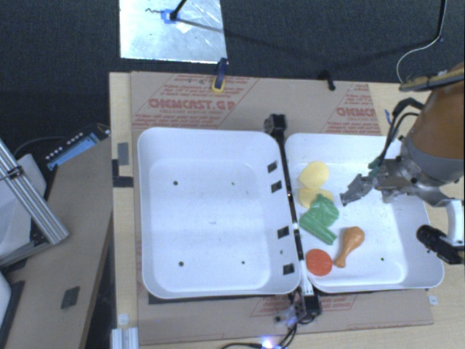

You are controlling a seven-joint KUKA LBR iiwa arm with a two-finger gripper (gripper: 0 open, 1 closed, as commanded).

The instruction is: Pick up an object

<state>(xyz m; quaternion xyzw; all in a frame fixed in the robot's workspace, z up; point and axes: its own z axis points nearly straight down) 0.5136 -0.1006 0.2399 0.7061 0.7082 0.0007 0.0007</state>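
In the right bin (407,271) lie a yellow lumpy toy (314,174), a green toy (320,218), an orange drumstick-shaped toy (349,243) and a red-orange ball (318,262), all along its left side. My gripper (354,190) hangs over the bin just right of the yellow toy and above the green one. Nothing shows between its fingers, and their spacing is too small to read.
The left bin (156,195) stands beside the right one, with a black-clipped divider (287,209) between them. A silver sheet (173,19) lies beyond the bench at the back. A metal frame (29,209) stands at the far left.
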